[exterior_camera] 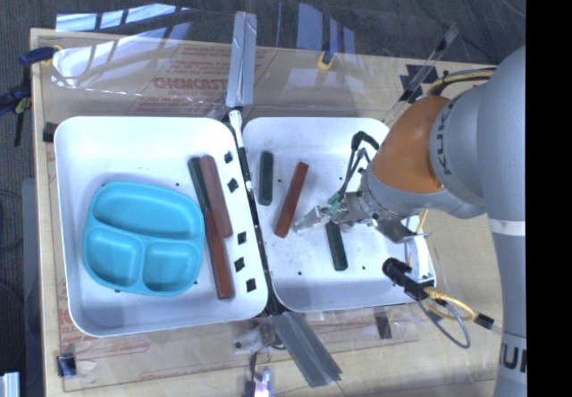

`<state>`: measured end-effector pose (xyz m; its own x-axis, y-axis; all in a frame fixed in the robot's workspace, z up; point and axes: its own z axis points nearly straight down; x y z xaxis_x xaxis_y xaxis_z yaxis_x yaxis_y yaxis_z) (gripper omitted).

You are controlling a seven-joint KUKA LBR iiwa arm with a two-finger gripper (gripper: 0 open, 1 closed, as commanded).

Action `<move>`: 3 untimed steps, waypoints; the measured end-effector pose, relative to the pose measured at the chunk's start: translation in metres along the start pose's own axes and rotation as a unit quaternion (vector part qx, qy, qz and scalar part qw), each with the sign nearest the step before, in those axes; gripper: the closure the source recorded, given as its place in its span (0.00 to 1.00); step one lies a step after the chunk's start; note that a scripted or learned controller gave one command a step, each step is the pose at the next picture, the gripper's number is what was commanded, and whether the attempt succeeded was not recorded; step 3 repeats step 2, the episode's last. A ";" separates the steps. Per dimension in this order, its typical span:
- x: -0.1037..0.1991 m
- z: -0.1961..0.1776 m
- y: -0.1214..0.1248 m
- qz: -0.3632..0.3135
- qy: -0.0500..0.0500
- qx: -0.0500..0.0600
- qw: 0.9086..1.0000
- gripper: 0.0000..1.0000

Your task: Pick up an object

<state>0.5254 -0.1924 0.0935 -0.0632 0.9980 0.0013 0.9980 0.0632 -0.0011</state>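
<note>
Two brown bars (291, 199), three dark sticks (336, 248)

The divided tray (141, 239) lay in the left bin (71, 145). Just right of the tray, two long bars (214, 225) lay side by side. Further right, in the right bin (295, 297), three sticks (291, 198) lay well apart from the tray.

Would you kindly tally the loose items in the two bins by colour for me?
Blue: 1, the divided tray.
Brown: 2, the long stick and the short stick.
Dark green: 3, the bars.
Total: 6.
</note>
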 end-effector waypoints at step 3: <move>0.003 -0.126 0.046 -0.008 -0.001 -0.001 1.000 1.00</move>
